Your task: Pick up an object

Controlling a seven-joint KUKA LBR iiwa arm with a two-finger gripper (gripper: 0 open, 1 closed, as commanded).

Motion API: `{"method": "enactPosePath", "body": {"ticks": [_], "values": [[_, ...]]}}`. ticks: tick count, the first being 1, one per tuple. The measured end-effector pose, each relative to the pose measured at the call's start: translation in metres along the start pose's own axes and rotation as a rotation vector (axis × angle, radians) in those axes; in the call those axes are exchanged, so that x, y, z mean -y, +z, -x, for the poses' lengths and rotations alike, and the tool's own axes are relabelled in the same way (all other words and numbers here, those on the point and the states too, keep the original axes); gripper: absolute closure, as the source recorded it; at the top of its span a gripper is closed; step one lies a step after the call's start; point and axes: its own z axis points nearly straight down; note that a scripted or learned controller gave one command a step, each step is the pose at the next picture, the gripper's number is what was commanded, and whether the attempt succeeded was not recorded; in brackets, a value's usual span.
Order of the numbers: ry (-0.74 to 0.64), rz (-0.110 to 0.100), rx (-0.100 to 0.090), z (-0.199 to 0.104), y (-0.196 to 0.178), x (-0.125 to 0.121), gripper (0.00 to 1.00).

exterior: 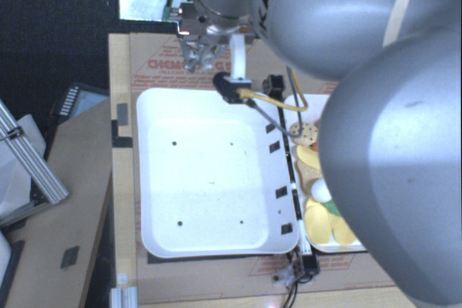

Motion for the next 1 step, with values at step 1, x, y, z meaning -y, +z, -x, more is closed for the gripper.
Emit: {"method": "enactPosePath", "body": {"ticks": [1], "values": [[0.0,0.0,0.0,-0.0001,0.0015,0.0,1.0]]}}
